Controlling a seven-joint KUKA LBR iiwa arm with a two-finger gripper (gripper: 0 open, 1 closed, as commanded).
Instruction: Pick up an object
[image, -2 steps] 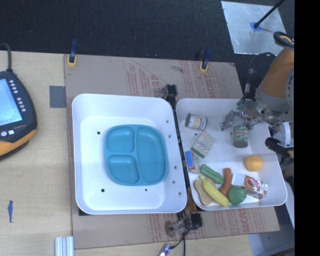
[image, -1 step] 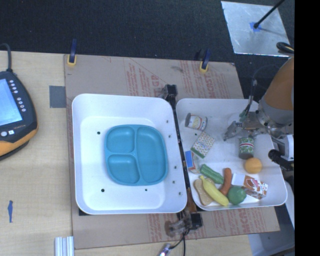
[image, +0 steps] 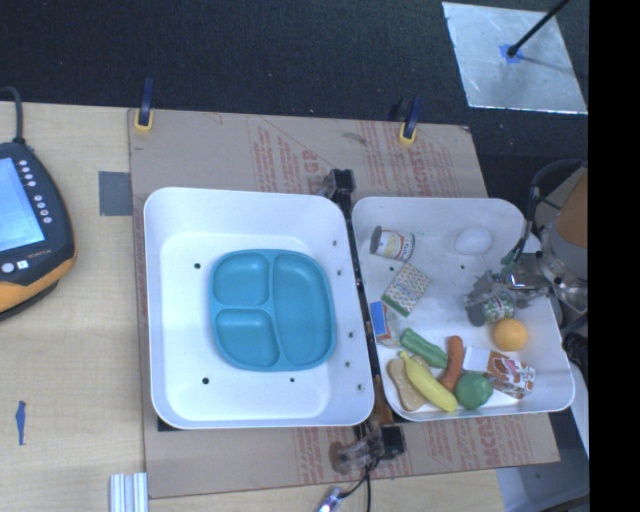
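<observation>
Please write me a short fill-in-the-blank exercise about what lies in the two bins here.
1. The blue divided plate lies in the ____ bin.
2. The plate has ____ compartments.
3. The orange lies in the ____ bin, near the gripper.
4. The yellow banana lies beside a ____ pepper.

Missing words: left; three; right; green

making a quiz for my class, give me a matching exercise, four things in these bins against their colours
Things:
1. divided plate
2. banana
3. round fruit by the hand
4. egg

Colours:
a. white
b. orange
c. blue
d. yellow

Pairs: 1-c, 2-d, 3-b, 4-a
</observation>
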